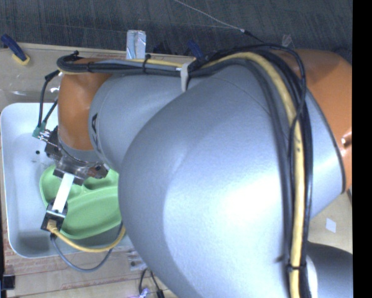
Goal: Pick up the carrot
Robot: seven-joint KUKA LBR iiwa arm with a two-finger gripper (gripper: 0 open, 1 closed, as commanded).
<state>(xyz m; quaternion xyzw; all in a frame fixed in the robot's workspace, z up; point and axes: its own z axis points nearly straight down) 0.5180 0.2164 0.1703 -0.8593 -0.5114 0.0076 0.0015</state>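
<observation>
As it reaches in from the right, the grey arm spans the bench, wrist bent down over the left bin. Its gripper hangs at a green bowl; whether it is spread or pressed together, and where the carrot lies, cannot be told.

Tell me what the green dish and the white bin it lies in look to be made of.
The green dish is probably moulded plastic: even pale green colour, smooth surface, soft sheen, curved raised rim. The white bin looks like plastic too, with smooth, faintly glossy walls and rounded corners, though the look leaves coated metal open.
</observation>
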